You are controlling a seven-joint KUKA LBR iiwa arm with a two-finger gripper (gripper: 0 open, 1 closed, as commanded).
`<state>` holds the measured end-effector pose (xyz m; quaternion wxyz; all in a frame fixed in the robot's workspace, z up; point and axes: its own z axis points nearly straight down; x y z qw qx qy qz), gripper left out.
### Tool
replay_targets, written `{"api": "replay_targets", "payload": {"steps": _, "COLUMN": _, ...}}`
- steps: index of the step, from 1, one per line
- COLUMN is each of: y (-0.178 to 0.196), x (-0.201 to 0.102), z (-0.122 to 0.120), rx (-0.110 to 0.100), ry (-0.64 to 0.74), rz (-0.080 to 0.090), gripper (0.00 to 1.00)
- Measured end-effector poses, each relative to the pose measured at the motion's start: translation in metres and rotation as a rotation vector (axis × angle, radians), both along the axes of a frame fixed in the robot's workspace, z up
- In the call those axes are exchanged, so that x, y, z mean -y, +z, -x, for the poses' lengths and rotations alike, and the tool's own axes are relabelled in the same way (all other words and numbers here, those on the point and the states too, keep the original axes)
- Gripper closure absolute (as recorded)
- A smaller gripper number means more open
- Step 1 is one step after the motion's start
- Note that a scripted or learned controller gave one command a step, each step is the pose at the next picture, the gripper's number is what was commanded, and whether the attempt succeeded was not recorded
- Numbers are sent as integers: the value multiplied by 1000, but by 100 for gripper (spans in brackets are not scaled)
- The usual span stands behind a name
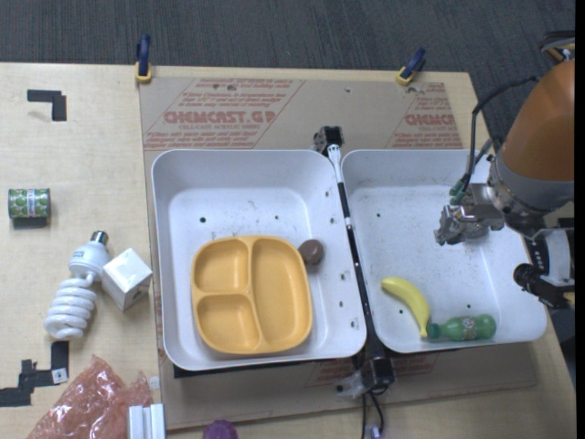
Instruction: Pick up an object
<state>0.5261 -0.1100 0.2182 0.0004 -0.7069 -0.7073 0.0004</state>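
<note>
A: Banana [409,302] is the likely pick: it lies on the floor of the right bin [512,190], toward that bin's near-left corner, curving down to touch the cap end of the green bottle [462,327]. The bottle lies flat along the right bin's near wall.

B: Where's the arm?

A: Arm [539,144] comes in over the right bin's far-right side. End effector [459,222] hangs above bare bin floor, well apart from the banana, up and to the right of it. Can't tell from this angle if the tips are spread or pressed together. Nothing visibly between them.

B: How should it go in?

A: My read: translate toward the right bin's near-left corner first, then descend. Straddle the banana across its narrow width at mid-body, not along the curve. Stay off the lower tip, where the bottle crowds it and could roll or wedge into the grasp.

B: Bottle instead?

A: Riskier, I'd say. It's round, tight to the near wall, and one finger has little room there.

B: Other bin?

A: Left of the right bin: yellow divided plate [251,293] and a small brown ball [312,251] at the plate's far-right edge. The plate looks too flat and wide to pinch, and the ball would likely roll.
</note>
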Motion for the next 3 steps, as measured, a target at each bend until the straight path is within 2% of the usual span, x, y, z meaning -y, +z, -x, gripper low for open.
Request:
{"api": "replay_targets", "payload": {"steps": 1, "y": -126, "x": 6, "z": -36, "rx": 1, "ry": -2, "rz": 0, "gripper": 0}}
{"api": "replay_targets", "payload": {"steps": 2, "y": -126, "x": 8, "z": 26, "rx": 1, "ry": -3, "rz": 0, "gripper": 0}}
{"api": "replay_targets", "payload": {"steps": 3, "y": -125, "x": 84, "z": -67, "rx": 2, "ry": 1, "rz": 1, "gripper": 0}}
